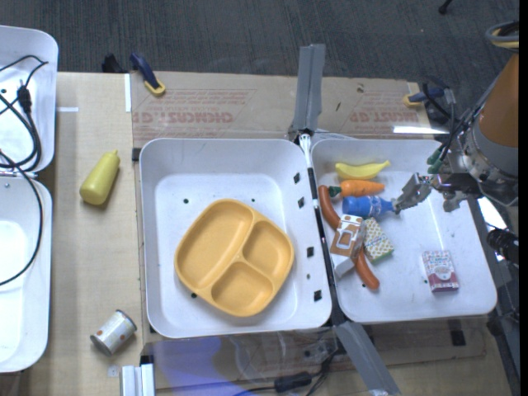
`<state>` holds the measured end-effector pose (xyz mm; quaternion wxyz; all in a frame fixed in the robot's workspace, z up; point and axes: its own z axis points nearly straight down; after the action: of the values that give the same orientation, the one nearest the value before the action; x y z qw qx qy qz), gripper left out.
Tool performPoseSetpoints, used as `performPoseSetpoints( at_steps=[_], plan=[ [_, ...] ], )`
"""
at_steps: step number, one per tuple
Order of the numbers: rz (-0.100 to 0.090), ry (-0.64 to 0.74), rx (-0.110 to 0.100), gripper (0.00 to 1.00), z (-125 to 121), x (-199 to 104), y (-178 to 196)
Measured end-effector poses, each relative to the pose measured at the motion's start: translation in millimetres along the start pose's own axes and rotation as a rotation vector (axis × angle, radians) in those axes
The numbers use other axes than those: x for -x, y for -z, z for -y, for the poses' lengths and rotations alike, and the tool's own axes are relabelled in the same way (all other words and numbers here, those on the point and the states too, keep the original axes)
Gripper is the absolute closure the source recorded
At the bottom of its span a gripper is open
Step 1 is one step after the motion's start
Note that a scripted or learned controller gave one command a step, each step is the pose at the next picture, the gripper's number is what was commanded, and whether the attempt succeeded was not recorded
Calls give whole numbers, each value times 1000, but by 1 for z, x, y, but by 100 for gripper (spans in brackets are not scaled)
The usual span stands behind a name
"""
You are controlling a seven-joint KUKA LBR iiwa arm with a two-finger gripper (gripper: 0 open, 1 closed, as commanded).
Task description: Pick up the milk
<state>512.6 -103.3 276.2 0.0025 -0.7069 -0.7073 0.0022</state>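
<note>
A small pink and white carton, which looks like the milk, lies flat near the front right of the right bin. The gripper hangs over the middle of that bin, slanting down to the left. Its tip is next to the right end of a blue bottle. It stands well up and left of the pink carton, apart from it. An orange and white carton lies by the bin's left side.
In the right bin lie a banana, a carrot, two sausages and a checkered packet. The left bin holds a yellow divided plate. A mustard bottle and a can lie on the bench at left.
</note>
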Motion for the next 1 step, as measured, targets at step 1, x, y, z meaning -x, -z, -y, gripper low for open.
performPoseSetpoints(
  at_steps=[1],
  plan=[
    [1, 133, 2, 0, 35, -75, -80]
  ],
)
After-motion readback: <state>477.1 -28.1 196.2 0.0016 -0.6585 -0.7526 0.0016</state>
